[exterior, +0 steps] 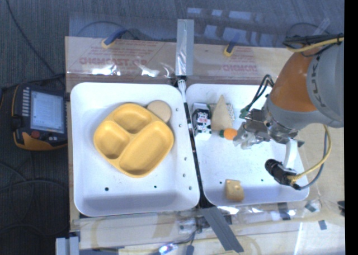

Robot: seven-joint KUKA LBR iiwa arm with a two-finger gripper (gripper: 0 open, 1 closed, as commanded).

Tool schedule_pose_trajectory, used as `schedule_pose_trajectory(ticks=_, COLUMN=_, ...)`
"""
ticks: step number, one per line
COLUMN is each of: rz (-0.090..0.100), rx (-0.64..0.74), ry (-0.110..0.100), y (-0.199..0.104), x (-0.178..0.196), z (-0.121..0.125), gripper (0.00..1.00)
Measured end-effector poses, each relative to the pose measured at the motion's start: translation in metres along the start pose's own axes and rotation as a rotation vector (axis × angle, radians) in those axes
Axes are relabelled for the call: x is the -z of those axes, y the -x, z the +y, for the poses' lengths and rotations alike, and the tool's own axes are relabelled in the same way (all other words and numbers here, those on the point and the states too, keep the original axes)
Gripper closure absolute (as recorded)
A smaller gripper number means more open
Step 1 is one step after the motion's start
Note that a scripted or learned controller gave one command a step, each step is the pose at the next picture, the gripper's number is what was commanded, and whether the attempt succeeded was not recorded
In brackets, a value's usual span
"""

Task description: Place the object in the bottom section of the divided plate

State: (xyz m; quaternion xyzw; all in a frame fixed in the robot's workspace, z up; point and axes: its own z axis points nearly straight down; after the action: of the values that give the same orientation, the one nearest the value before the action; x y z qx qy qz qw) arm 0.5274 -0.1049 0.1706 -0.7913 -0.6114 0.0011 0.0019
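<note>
Gripper (244, 136) in right bin, finger state unclear; orange object (228, 133) just beside it; divided plate (134, 138) left.

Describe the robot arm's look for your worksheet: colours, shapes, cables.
The rounded grey arm carries a broad orange band above the wrist. Its metallic grey hand is small and blocky. A yellow cable loops to a black cylindrical fitting.

Grey arm (313, 89) — bent low, wrist leftward
</note>
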Motion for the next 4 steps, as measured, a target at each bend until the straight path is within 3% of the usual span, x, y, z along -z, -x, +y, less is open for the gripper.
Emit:
schedule_pose_trajectory(ticks=1, rz=-0.002, rx=-0.179, ry=-0.003, y=-0.071, x=0.011, z=-0.065, gripper=1.00)
schedule_pose_trajectory(ticks=2, rz=-0.003, rx=-0.194, ry=0.000, y=-0.095, x=0.022, z=-0.036, gripper=1.00)
schedule_pose_trajectory(ticks=3, rz=-0.004, rx=-0.105, ry=-0.002, y=-0.125, x=0.011, z=-0.079, gripper=1.00)
schedule_pose_trajectory(ticks=4, rz=-0.003, rx=-0.105, ry=-0.002, y=-0.125, x=0.011, z=-0.079, gripper=0.00)
